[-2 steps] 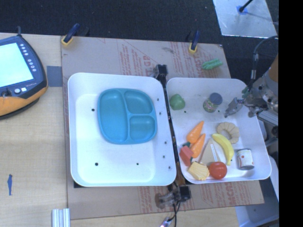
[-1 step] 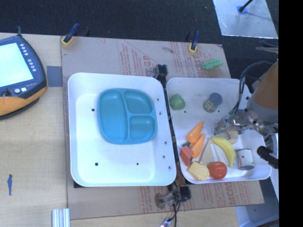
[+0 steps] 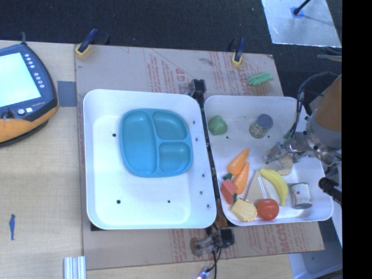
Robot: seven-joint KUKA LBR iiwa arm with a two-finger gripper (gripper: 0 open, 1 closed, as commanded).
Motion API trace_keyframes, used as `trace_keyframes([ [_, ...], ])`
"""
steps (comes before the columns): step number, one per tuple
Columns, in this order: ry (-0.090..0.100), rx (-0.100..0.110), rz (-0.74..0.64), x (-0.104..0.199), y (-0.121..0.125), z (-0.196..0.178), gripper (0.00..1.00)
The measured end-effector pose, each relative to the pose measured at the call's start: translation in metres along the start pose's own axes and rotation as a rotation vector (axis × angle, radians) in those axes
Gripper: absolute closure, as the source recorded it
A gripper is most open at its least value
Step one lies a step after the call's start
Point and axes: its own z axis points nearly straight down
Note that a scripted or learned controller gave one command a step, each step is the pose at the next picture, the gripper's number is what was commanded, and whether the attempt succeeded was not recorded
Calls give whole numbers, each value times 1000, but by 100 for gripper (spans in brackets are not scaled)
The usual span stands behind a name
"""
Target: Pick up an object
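— Where's the gripper [image 3: 278,153] now?

— Low over the right bin [image 3: 232,104], near its right side, just above the banana [image 3: 275,183]. Whether it's clenched or released, I cannot tell from here.

— And the things to pick?

— All lying in that bin: carrots [image 3: 238,166], a tomato [image 3: 267,208], corn [image 3: 244,210], a green ball [image 3: 217,125], two cans [image 3: 261,126]. The left bin [image 3: 99,156] has a blue divided plate [image 3: 156,142].
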Motion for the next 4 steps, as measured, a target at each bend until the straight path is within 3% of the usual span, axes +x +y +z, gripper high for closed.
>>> trace_keyframes([
  [1,1,-4,6,12,-65,-141,100],
  [2,2,-1,2,77,-74,-120,100],
  [4,2,-5,4,104,-73,-165,100],
])
